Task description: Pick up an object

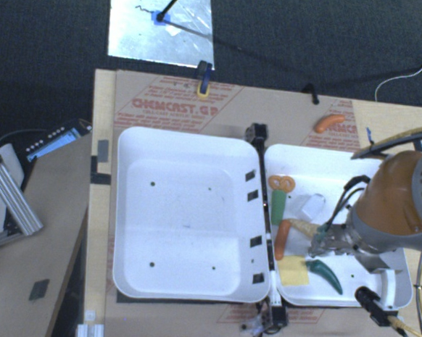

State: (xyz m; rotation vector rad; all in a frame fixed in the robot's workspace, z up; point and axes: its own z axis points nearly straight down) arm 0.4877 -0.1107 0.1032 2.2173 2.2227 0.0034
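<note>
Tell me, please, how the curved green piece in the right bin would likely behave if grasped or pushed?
The green piece looks smooth and tapered, so it may slip from a pinch. Its curved shape would probably pivot or slide when nudged rather than roll. It seems small and likely light.

gripper (320,242) low in right bin (342,161) | beside it: carrot (282,239), yellow sponge (294,271), green pepper (328,274) | orange-handled scissors (279,193) near divider | left bin (191,144) alongside
</note>
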